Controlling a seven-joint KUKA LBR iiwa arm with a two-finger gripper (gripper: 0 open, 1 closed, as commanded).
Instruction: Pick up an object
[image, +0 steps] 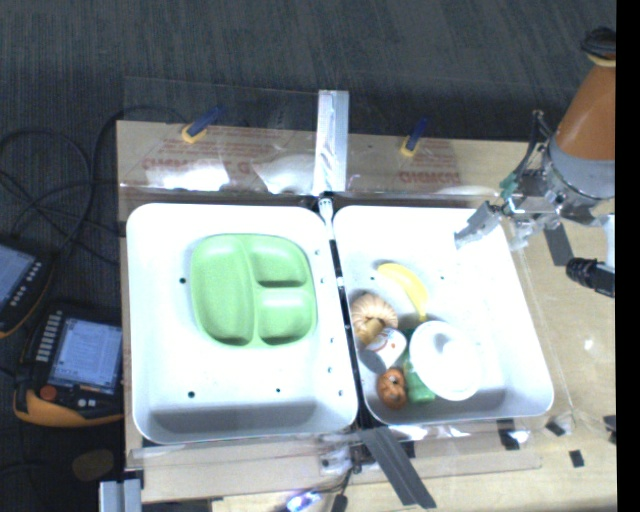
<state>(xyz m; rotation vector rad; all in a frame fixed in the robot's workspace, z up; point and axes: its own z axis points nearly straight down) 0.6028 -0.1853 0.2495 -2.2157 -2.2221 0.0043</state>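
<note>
Banana (403, 284) lies untouched in the right bin (520, 300) beside shell (371, 316), apple (392, 386) and white bowl (446, 360), gripper (490, 222) above the bin's back right corner, grip state unreadable, so pick not started.

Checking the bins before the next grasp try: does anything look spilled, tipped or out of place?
Nothing looks spilled or broken. The green tray lies flat, alone in the left bin. In the right bin, the banana, white bowl and small items crowd together toward its near left side, some touching.
</note>
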